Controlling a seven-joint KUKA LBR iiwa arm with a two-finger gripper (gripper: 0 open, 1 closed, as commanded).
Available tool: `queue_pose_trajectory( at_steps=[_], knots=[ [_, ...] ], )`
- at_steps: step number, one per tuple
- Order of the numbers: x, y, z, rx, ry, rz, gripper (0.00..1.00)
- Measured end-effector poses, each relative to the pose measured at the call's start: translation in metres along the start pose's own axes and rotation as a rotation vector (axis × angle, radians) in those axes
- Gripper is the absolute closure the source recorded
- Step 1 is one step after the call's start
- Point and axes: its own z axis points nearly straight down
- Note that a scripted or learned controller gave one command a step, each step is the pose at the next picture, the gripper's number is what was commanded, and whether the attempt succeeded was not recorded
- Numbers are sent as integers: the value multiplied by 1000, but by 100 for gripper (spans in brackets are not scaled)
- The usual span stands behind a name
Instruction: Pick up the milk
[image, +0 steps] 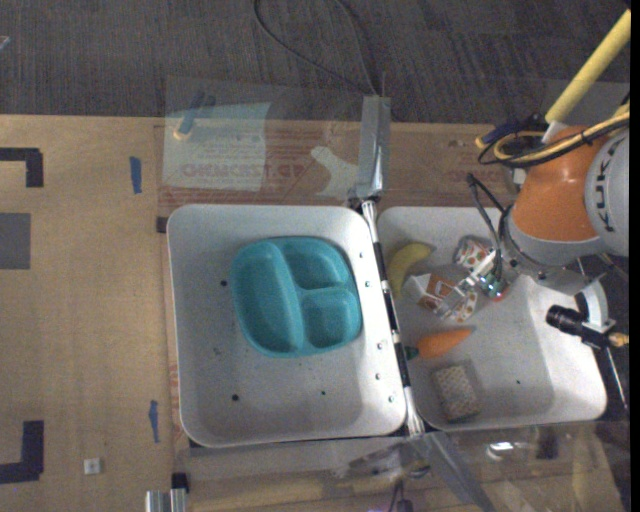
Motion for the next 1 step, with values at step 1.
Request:
queue_pose_trajectory(
  at_steps=[1],
  knots=[
    [-2,2,-12,-7,-7,1,100]
  ],
)
